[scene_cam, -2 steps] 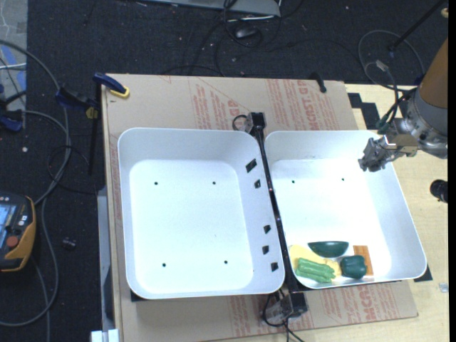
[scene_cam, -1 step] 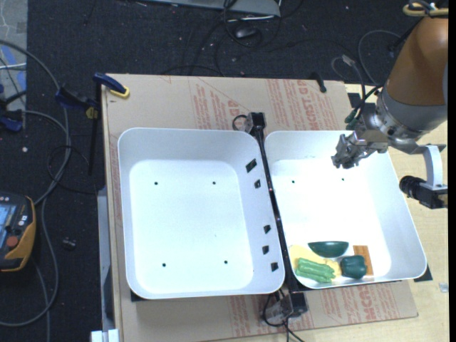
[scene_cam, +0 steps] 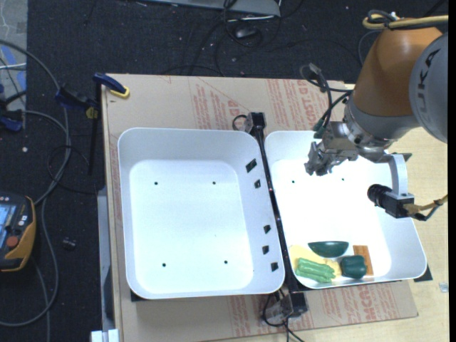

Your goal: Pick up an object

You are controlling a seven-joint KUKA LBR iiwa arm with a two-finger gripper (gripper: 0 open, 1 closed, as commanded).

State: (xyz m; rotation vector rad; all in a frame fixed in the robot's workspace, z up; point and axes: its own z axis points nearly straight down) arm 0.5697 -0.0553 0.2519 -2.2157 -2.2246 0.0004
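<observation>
My gripper (scene_cam: 318, 164) hangs over the back part of the right bin (scene_cam: 342, 198), reaching in from the right on the grey and orange arm. Nothing shows between its dark fingers. Along the bin's front edge lie a dark green bowl-shaped piece (scene_cam: 328, 248), a bright green ridged piece (scene_cam: 314, 269), a dark green block (scene_cam: 353, 266), a yellow flat piece (scene_cam: 303, 252) and an orange-brown piece (scene_cam: 363, 252). They sit well in front of the gripper.
The left bin (scene_cam: 189, 205) stands beside the right one, with a black divider strip (scene_cam: 267, 198) between them. A black cylindrical part (scene_cam: 388, 199) juts from the arm over the right bin. Cables and gear lie on the floor beyond the bench.
</observation>
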